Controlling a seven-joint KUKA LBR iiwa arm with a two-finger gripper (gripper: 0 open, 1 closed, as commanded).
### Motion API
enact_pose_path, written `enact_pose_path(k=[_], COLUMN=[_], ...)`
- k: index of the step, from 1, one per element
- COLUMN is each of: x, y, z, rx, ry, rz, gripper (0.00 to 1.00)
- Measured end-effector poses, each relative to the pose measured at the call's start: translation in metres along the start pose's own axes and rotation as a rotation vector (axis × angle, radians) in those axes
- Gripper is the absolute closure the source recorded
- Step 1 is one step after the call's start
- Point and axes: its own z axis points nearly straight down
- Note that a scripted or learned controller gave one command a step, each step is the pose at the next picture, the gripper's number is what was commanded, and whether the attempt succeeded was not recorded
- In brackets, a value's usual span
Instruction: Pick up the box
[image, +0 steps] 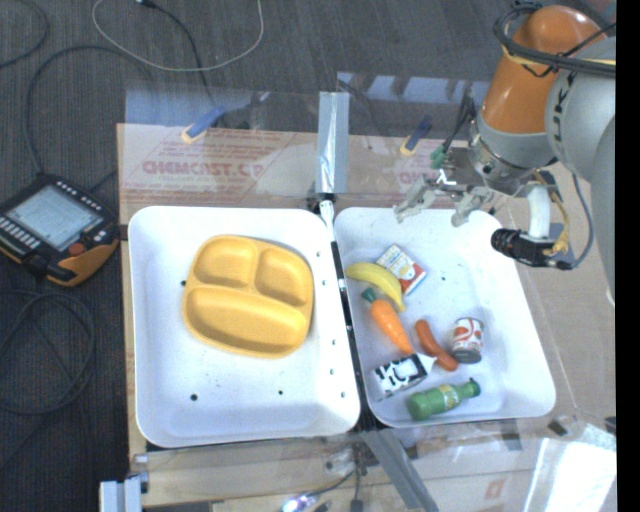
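Small red-and-white carton box (401, 267) was found in right white plastic bin (520, 330), upper middle, just beside yellow banana (377, 283). Orange carrot (390, 323), red sausage (435, 345), red-white can (466, 338), black-and-white carton (402, 373) and green bottle (442, 398) were scattered below it. Two-finger metal gripper (441, 204) was seen hanging over bin's far rim, fingers spread, nothing pinched. Yellow divided tray (248, 294) was parked in left white bin (160, 400). "CHEMCAST" could be read on board (200, 170) behind.

Your arm (560, 90) reaches in from the upper right, its orange band above the grey wrist. You see the claw (440, 203) angled down and leftward, its two fingers (412, 205) spread apart, gripping nothing.
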Motion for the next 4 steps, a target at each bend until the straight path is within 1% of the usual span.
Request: enact_pose_path(k=[1, 2, 3, 4], x=[-0.014, -0.006, -0.005, 0.005], y=[0.012, -0.021, -0.02, 0.019], z=[0.144, 0.148, 0.139, -0.013], rx=[-0.003, -0.015, -0.016, -0.003], ry=[-0.004, -0.007, -0.006, -0.003], rz=[-0.073, -0.155, -0.155, -0.132], gripper=[0.0, 0.0, 1.0, 1.0])
